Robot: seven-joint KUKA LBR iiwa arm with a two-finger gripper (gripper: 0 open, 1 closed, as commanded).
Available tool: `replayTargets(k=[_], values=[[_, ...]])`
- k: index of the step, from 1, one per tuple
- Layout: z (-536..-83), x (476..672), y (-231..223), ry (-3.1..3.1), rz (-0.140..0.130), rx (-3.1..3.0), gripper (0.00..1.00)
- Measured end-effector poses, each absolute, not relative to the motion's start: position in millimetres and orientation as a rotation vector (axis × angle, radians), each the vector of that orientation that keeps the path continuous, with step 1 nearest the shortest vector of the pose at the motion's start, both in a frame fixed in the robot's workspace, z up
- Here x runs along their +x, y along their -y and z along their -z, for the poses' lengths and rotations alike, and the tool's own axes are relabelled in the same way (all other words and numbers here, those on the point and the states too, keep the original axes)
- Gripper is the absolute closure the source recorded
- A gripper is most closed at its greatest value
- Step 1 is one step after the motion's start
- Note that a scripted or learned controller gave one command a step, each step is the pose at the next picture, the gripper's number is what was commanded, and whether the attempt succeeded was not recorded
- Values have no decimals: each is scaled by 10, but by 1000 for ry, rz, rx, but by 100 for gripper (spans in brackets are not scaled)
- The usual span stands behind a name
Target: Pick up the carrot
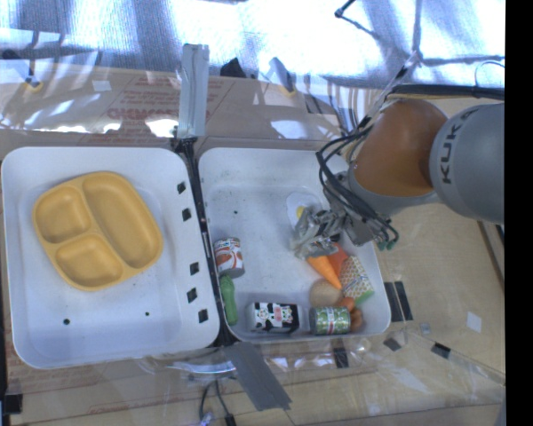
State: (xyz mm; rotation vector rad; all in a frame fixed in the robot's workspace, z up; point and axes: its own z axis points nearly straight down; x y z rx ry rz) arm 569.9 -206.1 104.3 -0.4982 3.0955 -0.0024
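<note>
The orange carrot (329, 268) lies in the right bin (249, 185), near its right wall, pointing down and left. My gripper (314, 232) hangs just above the carrot's upper end, low in the bin, with the grey arm and orange band (393, 152) reaching in from the right. The metal fingers sit right next to the carrot's top, and I cannot make out whether they touch it.
Around the carrot lie a tan potato-like piece (325, 293), a patterned packet (359, 279), a green-labelled can (331, 320), a cow-print carton (274, 317), a green vegetable (228, 298) and a red-white can (228, 256). The left bin (35, 327) holds a yellow divided plate (96, 229).
</note>
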Motion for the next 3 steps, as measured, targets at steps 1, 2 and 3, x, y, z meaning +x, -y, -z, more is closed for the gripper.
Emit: replayTargets(k=[1, 2, 3], values=[[-1040, 5698, 2058, -3096, 2, -499, 0], [-1150, 5717, 2040, -3091, 3, -507, 100], [-913, 5029, 2091, -2853, -5, -1320, 100]])
